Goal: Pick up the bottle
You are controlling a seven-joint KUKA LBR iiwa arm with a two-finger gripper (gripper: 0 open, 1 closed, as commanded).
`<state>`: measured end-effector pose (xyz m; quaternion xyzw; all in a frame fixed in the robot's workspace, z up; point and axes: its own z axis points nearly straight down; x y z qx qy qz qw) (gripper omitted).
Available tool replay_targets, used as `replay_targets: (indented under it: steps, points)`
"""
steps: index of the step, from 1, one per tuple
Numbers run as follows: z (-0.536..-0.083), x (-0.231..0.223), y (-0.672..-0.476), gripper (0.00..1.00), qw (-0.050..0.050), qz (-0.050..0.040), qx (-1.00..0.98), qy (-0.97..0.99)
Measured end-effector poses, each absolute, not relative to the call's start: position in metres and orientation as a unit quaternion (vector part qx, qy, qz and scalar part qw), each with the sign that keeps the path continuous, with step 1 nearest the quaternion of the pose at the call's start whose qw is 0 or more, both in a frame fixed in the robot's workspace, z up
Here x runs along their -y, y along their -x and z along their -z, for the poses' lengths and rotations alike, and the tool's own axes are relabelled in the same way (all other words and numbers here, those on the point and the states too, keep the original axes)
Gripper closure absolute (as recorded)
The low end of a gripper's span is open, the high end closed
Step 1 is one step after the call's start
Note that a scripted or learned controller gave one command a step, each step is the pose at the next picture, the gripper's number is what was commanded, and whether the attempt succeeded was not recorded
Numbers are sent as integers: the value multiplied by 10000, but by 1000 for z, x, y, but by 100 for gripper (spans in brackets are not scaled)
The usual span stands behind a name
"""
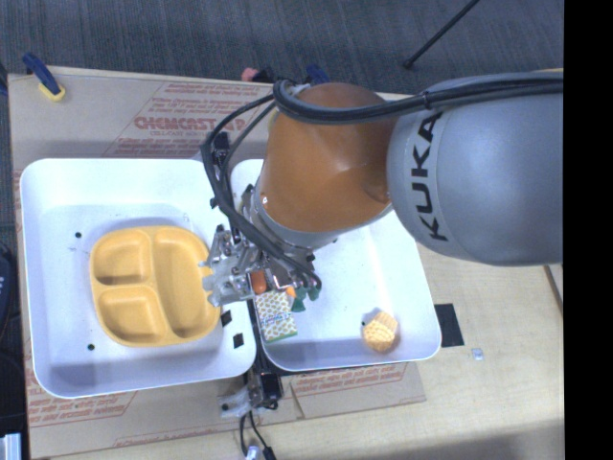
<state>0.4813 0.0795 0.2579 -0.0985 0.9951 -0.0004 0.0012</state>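
Bottle [275, 315], small, patterned label, lies just inside the right bin's [412, 286] left wall, directly under the gripper [251, 278], whose grasp state I cannot tell; likely light, rigid, slick, so best taken across mid-body.

yellow tray [153, 286], white bins [48, 209], orange-banded grey arm [479, 180]

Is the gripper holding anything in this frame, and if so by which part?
It cannot be told. The gripper sits low over the bins' shared edge, right above a patterned item, but no grip shows.
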Motion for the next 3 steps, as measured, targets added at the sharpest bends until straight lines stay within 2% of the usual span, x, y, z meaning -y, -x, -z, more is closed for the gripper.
replay_targets:
  steps: [1, 2, 3]
  points:
    - [-236, -97, -481, 100, -13, 4, -9898, 1424]
    - [-235, -170, -487, 100, 3, 1, -9816, 1909]
    - [-202, -134, -499, 100, -15, 2, -8742, 4855]
